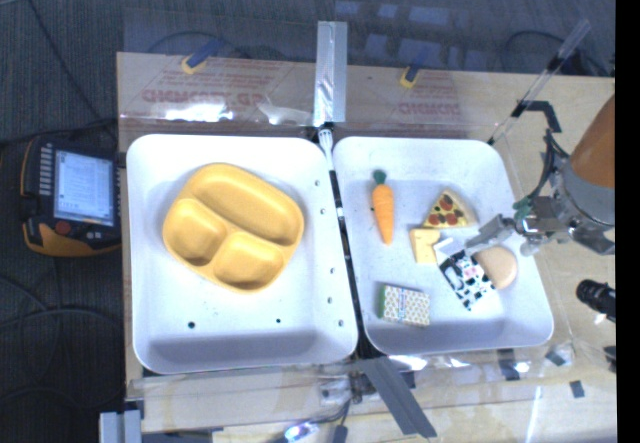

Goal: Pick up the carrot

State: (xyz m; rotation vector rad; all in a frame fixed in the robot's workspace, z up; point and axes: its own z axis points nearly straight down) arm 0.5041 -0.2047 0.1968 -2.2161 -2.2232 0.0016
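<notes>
Looking down on the counter (140,91), we see two white bins side by side. The carrot (383,207) lies in the right bin (520,326), toward its far left part, with its green top pointing to the far side and nothing touching it. To its right are a pizza slice (448,210), a yellow block (427,245), a black-and-white patterned card (467,279) and a round tan piece (497,267); a small patterned box (405,305) sits nearer, below the carrot. The left bin (150,331) holds a large yellow divided tray (233,226). The gripper (490,233) reaches in from the right, low over the card and block, well apart from the carrot; we cannot tell whether it is open or closed.
</notes>
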